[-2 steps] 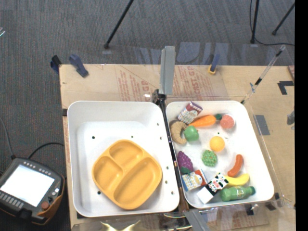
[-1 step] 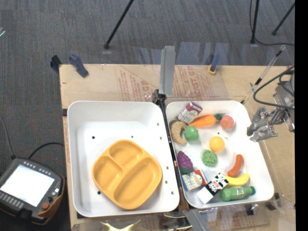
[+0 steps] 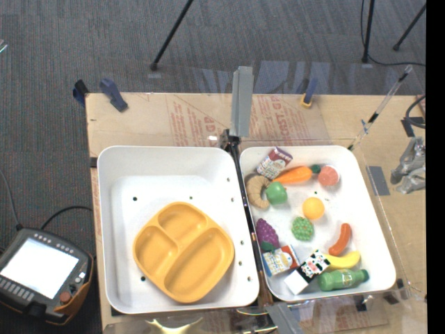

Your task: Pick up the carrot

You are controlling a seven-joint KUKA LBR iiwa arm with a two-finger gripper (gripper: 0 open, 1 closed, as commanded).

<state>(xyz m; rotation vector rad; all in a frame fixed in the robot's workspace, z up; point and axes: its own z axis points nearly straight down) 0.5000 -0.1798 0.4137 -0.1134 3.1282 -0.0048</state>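
2 bins on the desk (image 3: 160, 120) from where I'm watching, and the carrot (image 3: 295, 175) is in the right bin (image 3: 371, 207), up near the back, lying on its side with the green top pointing right. It's squeezed in pretty tight: a small snack packet (image 3: 274, 163) just behind it, a green pepper (image 3: 277, 193) just in front, and a pink round fruit (image 3: 329, 177) right off its leafy end.

The end effector (image 3: 409, 167) is parked way out past the right bin's edge, well apart from the carrot. Honestly can't tell how it's set from this angle, it's just a grey blob out there, and I see nothing in it.

My worry is the crowding. Coming down on the carrot could easily clip the packet or pepper, or grab 2 things at once. It's also tapered and smooth looking, so I'd guess a pinch near the thin end slips off. The left bin (image 3: 115, 186) just has the yellow divided plate (image 3: 183, 252).
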